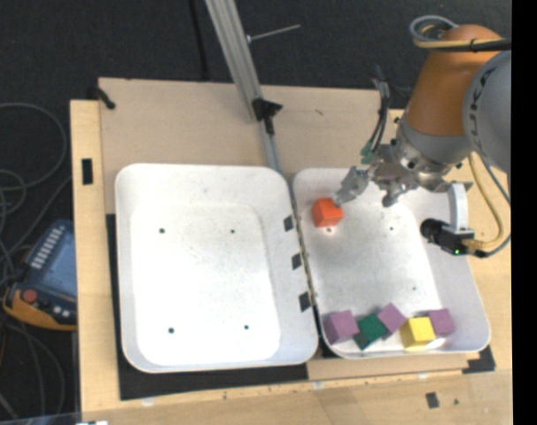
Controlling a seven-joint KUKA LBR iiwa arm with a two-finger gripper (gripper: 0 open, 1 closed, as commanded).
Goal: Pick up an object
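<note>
no readable text, label, brand, number or sign can be made out on anything here; all markings are too small or blurred.

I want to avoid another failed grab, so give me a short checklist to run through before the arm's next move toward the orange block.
1. Target in sight: orange block lies in the right bin, near its upper left corner. Ok.
2. Room around target: no other object touches it; the bin's left wall is close. Ok.
3. Gripper position: above and to the right of the block, not over it. Not ok.
4. Fingers spread enough for the block: open. Ok.
5. Gripper free of load: nothing between the fingers. Ok.
6. Other blocks out of the way: purple blocks, green block and yellow block cluster at the bin's lower edge. Ok.
</note>
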